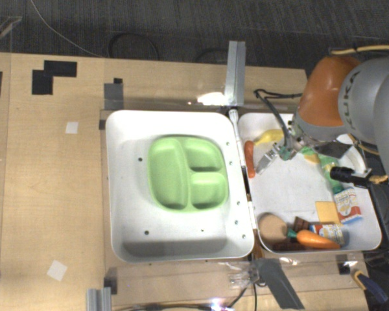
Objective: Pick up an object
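Standing over the right bin [282,180], the grey arm [350,102] lowers its pincer [267,158] toward the upper left corner, close to the bin's inner wall.

Pincer: metal tip seen beside a red sausage-shaped item [249,157] and a yellow item [270,137]; whether it is released or clenched, I cannot tell. Nothing is seen between its tips.

Candidate objects, right bin: red item along the left wall; yellow item at the top; carrot [316,240], brown round item [271,226] and small bottle [329,229] crowded at the bottom; yellow card [327,210] and a packet [347,204] to the right.

Left bin [126,173]: green divided tray [186,172], well apart from the pincer.

Risks, judged: the red item lies against the wall, so a tip may strike the rim or slide off; the yellow item just beside may be nudged instead of gripped.

Obscured: the arm's bulk covers the bin's upper right; the items under it are unreadable. The pincer's tips blur together.
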You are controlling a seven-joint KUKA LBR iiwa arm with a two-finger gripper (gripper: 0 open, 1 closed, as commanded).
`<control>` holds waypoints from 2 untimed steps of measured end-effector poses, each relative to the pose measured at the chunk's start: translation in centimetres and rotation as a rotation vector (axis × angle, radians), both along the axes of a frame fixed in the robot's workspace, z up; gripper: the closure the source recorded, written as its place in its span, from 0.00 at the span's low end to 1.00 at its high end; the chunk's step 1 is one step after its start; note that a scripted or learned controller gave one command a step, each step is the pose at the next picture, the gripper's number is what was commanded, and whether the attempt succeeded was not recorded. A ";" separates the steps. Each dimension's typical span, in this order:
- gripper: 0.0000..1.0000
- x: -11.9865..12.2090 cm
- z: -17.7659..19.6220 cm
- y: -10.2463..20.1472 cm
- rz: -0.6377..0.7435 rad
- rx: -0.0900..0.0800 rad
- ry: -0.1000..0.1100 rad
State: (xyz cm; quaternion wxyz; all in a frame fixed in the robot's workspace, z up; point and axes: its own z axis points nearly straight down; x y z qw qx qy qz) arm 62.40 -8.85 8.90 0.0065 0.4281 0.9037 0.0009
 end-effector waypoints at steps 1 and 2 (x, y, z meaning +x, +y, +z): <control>0.00 -4.2 0.1 -0.3 -0.131 0.005 -0.004; 0.00 -2.1 0.0 -3.4 -0.302 0.006 -0.001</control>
